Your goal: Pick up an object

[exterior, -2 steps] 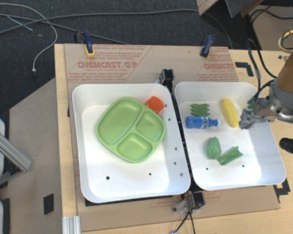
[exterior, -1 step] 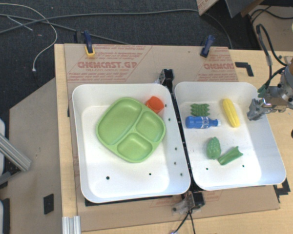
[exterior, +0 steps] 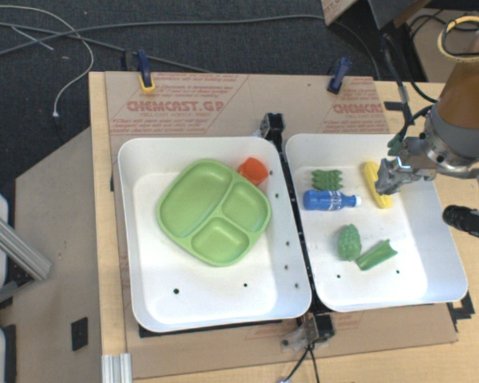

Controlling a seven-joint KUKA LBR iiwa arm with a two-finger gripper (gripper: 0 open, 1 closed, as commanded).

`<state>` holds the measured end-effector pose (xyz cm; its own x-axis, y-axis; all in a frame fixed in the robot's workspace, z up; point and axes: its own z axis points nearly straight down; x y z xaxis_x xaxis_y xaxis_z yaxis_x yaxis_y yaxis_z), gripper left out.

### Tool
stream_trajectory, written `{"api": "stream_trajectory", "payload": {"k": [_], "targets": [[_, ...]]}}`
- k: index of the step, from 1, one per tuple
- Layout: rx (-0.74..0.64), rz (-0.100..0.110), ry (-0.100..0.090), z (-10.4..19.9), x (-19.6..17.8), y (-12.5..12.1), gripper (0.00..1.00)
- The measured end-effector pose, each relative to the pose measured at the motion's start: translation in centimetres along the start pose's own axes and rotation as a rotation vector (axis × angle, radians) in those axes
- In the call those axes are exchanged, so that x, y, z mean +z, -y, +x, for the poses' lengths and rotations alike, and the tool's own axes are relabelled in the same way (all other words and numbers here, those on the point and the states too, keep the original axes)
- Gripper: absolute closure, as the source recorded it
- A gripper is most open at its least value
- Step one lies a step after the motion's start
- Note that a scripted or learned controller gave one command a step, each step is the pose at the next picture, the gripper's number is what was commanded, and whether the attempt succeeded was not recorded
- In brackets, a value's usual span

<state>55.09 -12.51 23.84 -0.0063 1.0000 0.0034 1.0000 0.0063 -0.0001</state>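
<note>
1. Dark carpet with loose white cables surrounds a cardboard-covered bench [exterior: 223,106], which two blue clamps [exterior: 146,70] pin at its far edge.
2. Two shallow white bins sit side by side on the bench: the left bin [exterior: 144,286] and the right bin [exterior: 431,282], joined along their shared edge by black clips.
3. Left bin: a green divided plate [exterior: 214,211] with three compartments lies near the centre; an orange object [exterior: 254,169] rests against the plate's far right rim.
4. Right bin, far half: a dark green ridged piece [exterior: 327,180] lies just beyond a blue bottle [exterior: 329,201], which lies on its side with its white cap toward the right.
5. Right bin, near half: a green bumpy object [exterior: 349,242] sits just left of a green oblong block [exterior: 377,255].
6. A yellow object [exterior: 377,183] lies lengthwise to the right of the bottle, toward the bin's far right.
7. The gripper [exterior: 389,177] reaches in from the right on the grey arm [exterior: 459,126], directly over the yellow object; whether its fingers grasp it or stand apart cannot be told from this angle.
</note>
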Motion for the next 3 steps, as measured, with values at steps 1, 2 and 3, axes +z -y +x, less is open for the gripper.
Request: {"api": "stream_trajectory", "payload": {"k": [1, 2, 3], "targets": [[-0.001, -0.003, 0.001, 5.7, -0.3, -2.7, 1.0], [0.0, -0.003, 0.001, 11.0, -0.9, -4.2, 1.0], [0.0, -0.001, 0.001, 16.0, 0.4, -5.3, 1.0]]}}
